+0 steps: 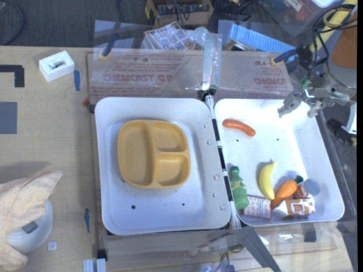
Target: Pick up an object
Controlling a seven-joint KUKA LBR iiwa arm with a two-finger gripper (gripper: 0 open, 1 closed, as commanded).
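The right bin (317, 152) holds an orange sausage (239, 127) near its back left. Along its front lie a yellow banana (266, 177), a carrot (285, 190), a green bottle (238, 188), a flat pink carton (258, 207), an orange-and-white box (299, 207) and a small grey can (310, 186). My gripper (298, 109) hangs over the bin's back right corner, well apart from all of them. Its two pale fingers (285, 107) are spread open with nothing between them.
A yellow divided plate (153, 153) lies in the left bin (113, 208). Clear plastic panels (147, 78) stand behind both bins. A white box (56, 65) and a cloth-covered bowl (25, 208) sit on the bench to the left.
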